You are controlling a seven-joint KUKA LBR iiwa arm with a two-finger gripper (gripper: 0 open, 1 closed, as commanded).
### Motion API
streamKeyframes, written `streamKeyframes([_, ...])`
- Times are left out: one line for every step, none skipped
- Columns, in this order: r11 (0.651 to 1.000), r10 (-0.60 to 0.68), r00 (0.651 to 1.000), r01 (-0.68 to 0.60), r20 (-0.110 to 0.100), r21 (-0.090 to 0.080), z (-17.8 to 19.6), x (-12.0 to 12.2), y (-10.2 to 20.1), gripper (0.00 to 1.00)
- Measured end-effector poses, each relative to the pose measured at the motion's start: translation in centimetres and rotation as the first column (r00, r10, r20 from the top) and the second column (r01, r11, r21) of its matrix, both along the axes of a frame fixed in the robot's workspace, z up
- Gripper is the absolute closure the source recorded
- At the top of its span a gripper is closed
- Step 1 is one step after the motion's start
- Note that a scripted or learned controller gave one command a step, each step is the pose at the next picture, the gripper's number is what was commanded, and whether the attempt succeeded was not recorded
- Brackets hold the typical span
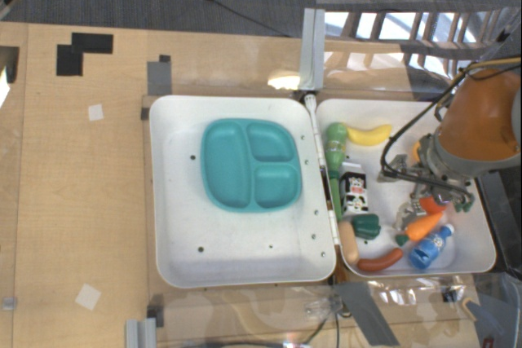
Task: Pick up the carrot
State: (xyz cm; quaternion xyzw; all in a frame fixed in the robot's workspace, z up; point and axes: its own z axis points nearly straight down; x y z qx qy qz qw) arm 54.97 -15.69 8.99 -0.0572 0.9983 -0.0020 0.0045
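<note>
The carrot (422, 227) is orange with a small green tip at its lower left end. It lies at a slant in the right bin (481, 257), near that bin's front right. My gripper (424, 208) reaches in from the right under the orange wrist band and hangs right over the carrot's upper end, covering it. The carrot's lower half shows below the gripper, beside a blue bottle (429, 249).
The right bin also holds a yellow banana (369, 134), a green vegetable (335, 144), a black-and-white carton (353, 191), a dark green block (365, 226) and a red sausage (380, 260). A teal divided plate (249, 164) sits in the left bin (175, 257).
</note>
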Motion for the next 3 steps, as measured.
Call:
streamKeyframes([0.997,0.081,0.997,-0.081,0.009,-0.002,0.0,-5.1,-4.1,0.0])
streamKeyframes([0.997,0.079,0.997,-0.079,0.006,-0.001,0.0,-3.9,1.4,0.0])
streamKeyframes([0.997,0.083,0.996,-0.083,0.017,-0.003,1.3,-3.5,1.4,1.0])
